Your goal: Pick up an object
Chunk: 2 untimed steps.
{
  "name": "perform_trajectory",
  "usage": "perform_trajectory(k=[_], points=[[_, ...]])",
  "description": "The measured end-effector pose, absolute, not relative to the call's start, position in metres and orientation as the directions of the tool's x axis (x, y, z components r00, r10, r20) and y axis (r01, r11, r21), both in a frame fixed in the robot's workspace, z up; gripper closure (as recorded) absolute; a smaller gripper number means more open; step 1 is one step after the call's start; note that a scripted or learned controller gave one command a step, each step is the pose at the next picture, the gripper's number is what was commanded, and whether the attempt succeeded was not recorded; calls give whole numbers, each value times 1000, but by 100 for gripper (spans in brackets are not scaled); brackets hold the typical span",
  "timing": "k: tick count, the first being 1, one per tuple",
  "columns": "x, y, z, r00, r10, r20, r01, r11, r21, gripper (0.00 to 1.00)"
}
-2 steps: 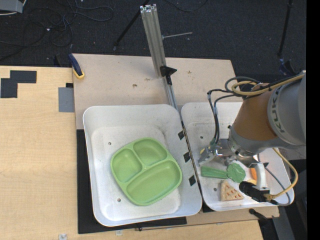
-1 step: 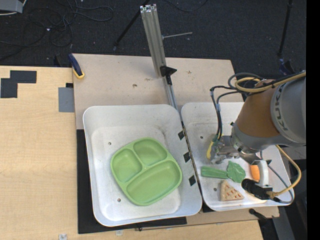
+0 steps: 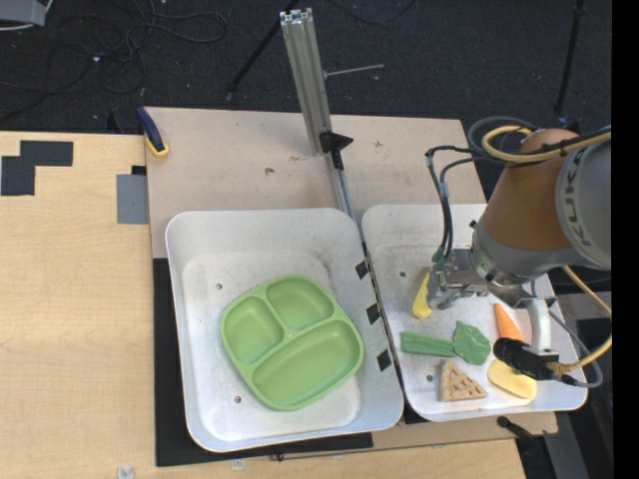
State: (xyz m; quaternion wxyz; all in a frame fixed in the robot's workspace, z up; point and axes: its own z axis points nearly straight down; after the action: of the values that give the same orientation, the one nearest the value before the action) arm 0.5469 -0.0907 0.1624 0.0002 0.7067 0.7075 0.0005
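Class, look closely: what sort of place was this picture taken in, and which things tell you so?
Probably a robotics lab: a robot arm over white bins of toy food, cables on the floor.

Setting: robotics lab test bench.
Arm: grey KUKA arm with orange band [image 3: 539,203], cabled, above the right bin.
Bench: plain wooden board [image 3: 240,158] bearing two shallow white plastic bins [image 3: 190,267], left of the arm's wrist.
Fixture: upright aluminium extrusion post [image 3: 305,78] behind the bins.
Floor: dark, with loose black cables [image 3: 160,13].
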Motion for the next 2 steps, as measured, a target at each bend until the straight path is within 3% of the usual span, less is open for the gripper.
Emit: perform_trajectory(k=[1,2], points=[[548,-92,207,-1,1000,0,1000,1,2,100],[545,-39,220,-4,1000,2,1000,4,-1,100]])
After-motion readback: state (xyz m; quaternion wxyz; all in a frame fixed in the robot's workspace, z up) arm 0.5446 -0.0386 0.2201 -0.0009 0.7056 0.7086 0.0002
